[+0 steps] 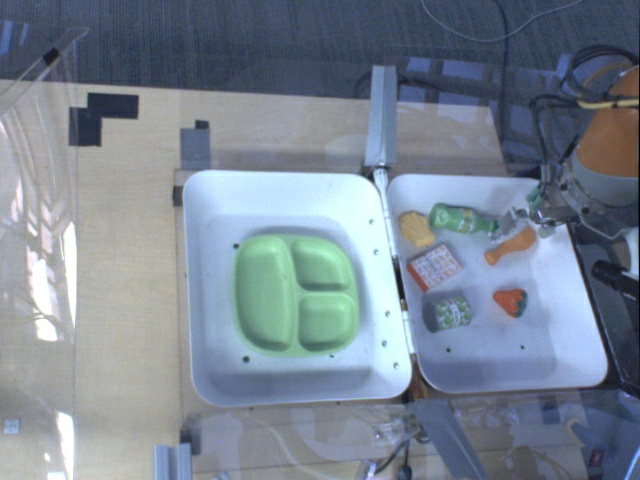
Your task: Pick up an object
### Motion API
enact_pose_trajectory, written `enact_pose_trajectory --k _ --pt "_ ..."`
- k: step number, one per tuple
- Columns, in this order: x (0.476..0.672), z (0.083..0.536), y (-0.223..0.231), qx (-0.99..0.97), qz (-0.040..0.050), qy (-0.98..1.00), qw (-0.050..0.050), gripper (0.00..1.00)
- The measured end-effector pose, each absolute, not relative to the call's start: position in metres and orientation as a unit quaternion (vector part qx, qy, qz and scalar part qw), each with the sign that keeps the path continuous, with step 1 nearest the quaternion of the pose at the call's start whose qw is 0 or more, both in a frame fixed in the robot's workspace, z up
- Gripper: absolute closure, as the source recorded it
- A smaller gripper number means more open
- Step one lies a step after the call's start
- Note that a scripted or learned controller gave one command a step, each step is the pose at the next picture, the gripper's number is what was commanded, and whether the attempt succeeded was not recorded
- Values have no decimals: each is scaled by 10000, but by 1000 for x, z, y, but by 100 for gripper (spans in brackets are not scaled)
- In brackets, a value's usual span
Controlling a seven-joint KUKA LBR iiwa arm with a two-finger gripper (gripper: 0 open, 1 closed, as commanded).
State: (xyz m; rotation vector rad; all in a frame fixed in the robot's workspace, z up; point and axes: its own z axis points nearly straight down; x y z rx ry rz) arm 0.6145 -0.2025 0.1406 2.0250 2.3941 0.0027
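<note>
The camera looks down on a wooden tabletop (120,268) with two white bins side by side. The left bin (210,368) holds a green tray (295,293) with three parts.

The right bin (570,358) holds small toys. A yellow toy (416,228) lies near the top left. A green bottle (462,219) lies on its side next to it. A carrot (510,245) lies to the right of the bottle. A red card (435,266) sits under the yellow toy, and a green can (447,313) lies below the card. A red strawberry (510,302) sits apart, lower right.

The arm (610,143) reaches in from the right. The gripper (533,212) is low over the bin's top right, just above the carrot's top end. I cannot tell how the gripper is set. Nothing shows in its grip.
</note>
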Motion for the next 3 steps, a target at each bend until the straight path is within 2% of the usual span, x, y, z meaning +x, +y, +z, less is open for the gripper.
enact_pose_trajectory --k 1,2,3 --pt "643 87 -205 6549 16 7557 37 0" --pt "646 99 -203 6526 28 7576 66 100" --pt "671 220 -159 7226 17 6913 33 100"
